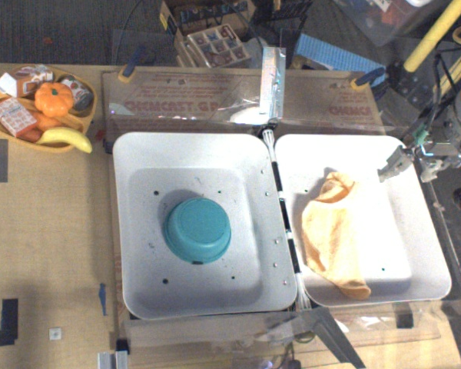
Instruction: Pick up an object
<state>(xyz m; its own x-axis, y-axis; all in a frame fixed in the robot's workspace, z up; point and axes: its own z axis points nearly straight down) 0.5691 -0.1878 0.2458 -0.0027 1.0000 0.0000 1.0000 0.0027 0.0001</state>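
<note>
A teal bowl (198,230) lies upside down in the middle of the left bin (138,160). A crumpled yellow-orange cloth (333,233) lies in the right bin (392,221), stretching from its centre toward the front edge. My gripper (408,171) hangs over the right bin's far right corner, up and to the right of the cloth and apart from it. Its two fingers stand spread, open, with nothing between them.
A yellow dish (8,125) with a banana, a small pumpkin and other toy food sits on the bench at the far left. Clear plastic sheeting (192,102) and cluttered boxes lie behind the bins. A divider ridge (280,206) separates the two bins.
</note>
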